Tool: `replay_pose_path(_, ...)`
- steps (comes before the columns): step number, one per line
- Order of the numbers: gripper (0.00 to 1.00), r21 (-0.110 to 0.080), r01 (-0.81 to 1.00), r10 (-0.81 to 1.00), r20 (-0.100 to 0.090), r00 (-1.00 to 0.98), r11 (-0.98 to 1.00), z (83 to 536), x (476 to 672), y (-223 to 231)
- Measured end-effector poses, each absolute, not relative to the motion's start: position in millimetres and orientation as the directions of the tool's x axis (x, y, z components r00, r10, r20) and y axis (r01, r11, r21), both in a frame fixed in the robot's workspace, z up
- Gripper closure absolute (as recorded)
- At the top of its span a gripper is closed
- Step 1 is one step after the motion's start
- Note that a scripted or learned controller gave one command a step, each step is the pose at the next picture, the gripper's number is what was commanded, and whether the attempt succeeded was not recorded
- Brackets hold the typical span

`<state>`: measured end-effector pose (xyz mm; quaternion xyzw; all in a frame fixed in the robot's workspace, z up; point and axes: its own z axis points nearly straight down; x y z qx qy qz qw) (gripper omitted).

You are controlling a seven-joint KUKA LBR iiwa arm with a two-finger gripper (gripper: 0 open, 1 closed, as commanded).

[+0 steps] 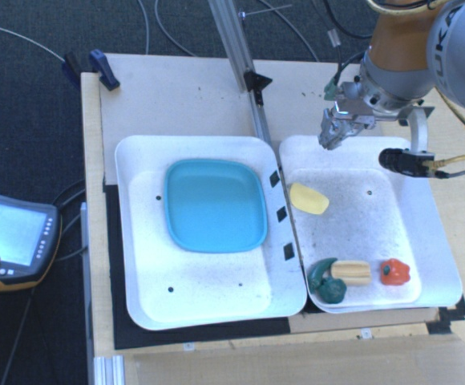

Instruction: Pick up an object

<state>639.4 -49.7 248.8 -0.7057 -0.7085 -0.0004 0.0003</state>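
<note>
Overhead slanted view of the bench: the grey arm with its orange band (413, 14) is seen reaching in from the right, its two-finger gripper (329, 139) hung over the far rim of the right-hand shallow white bin (425, 215), near that bin's far left corner; the fingers are drawn close together with at most a sliver of gap visible between the tips, nothing is held between them, and contact with the rim below cannot be determined; a small black cylindrical fitting (405, 161) is seen projecting beside the wrist, above the bin's far right part. Within the right bin, a pale yellow rounded soft-looking piece (309, 199) lies against the left wall, nearer than the gripper and apart from it; along the near wall a dark green leafy toy vegetable (327, 280), a tan cylindrical block (350, 273) and a small red-orange tomato-like toy (394, 272) are set in a row, the green piece and the tan block touching, the red one just beside; the speckled middle of the floor is left bare, as open room between the yellow piece and that row. The left-hand shallow white bin (136, 215) bears a turquoise square plastic plate (215, 204) with bare floor nearer the camera; a slanted metal post (236, 34) is seen rising between the bins.
</note>
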Motion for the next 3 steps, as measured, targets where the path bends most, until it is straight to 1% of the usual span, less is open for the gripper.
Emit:
replay_pose_path(2,1.00,-0.001,1.000,1.000,0.001,-0.004,0.004,236.2,606.9,33.2)
replay_pose_path(3,1.00,0.000,1.000,1.000,0.001,-0.004,0.004,242.6,598.3,78.9)
